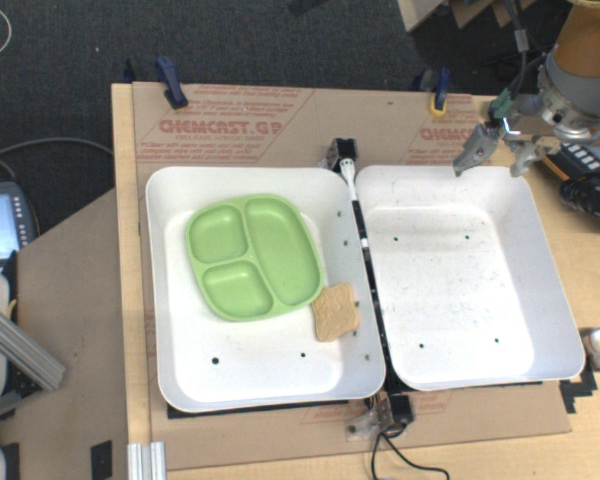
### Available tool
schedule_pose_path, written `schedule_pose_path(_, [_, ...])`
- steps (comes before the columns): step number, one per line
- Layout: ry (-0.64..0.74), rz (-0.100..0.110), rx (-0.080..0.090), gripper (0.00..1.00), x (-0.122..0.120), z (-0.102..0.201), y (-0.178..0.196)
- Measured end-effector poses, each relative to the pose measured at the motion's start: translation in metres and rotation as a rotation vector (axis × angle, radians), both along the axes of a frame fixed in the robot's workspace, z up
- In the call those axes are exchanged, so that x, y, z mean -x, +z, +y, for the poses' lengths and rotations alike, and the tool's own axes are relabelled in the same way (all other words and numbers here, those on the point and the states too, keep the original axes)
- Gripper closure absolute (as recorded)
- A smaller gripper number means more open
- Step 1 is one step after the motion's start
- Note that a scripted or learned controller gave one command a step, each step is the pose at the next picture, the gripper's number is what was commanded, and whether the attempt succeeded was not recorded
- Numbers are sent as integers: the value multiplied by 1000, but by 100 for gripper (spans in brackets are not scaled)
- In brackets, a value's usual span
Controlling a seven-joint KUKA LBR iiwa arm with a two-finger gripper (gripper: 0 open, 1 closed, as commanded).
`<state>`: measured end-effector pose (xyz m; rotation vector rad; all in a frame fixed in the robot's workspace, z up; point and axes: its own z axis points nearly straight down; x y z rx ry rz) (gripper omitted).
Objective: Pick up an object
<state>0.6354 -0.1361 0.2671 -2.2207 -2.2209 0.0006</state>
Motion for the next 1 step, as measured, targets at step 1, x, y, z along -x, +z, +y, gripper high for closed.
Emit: schedule_pose_path(1, [2, -21, 5, 0, 7, 3, 152])
